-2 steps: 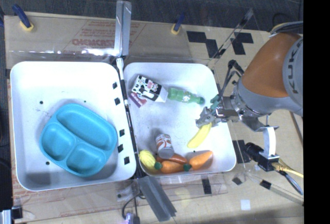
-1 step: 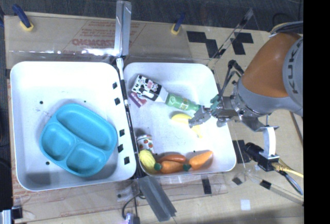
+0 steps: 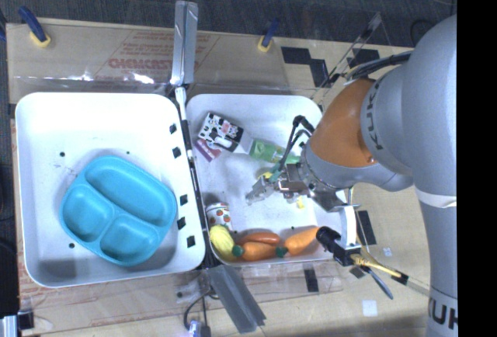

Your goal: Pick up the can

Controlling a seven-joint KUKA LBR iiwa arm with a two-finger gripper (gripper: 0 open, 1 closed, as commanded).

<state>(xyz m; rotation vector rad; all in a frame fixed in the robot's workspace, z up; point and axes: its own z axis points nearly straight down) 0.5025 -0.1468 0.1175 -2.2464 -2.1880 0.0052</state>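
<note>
Can (image 3: 218, 214) — seemingly upright — lies left of, below, gripper (image 3: 260, 191).

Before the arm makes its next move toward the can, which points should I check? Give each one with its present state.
1. Can in view: ok, at the right bin's lower left, beside the toy food.
2. Can upright: cannot tell.
3. Tool above the can: not ok, it is up and right of it.
4. Tool holding something: cannot tell.
5. Room around the can: not ok, the bin wall and the food crowd it.
</note>
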